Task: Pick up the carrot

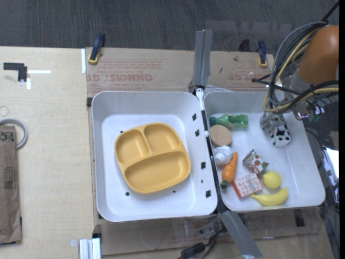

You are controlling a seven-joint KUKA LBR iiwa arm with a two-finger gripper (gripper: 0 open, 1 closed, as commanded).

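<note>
Here the carrot (pixel 230 169) lies tilted against the left wall of the right bin (pixel 312 198), its green tip toward the near edge. A white garlic bulb (pixel 222 155) touches its upper end, with a round tan disc (pixel 220 135) and a green vegetable (pixel 232 122) farther back. Just right sit two small cartons (pixel 249 184), a lemon (pixel 272 179) and a banana (pixel 269 198). The arm (pixel 318 53) reaches in from the right, bent down over the bin's far right corner; its gripper (pixel 274 124) hangs beside a black-and-white cow toy (pixel 280 136), whether its grip is spread or closed I cannot tell. The left bin (pixel 102 144) holds a yellow divided plate (pixel 152 157).
</note>
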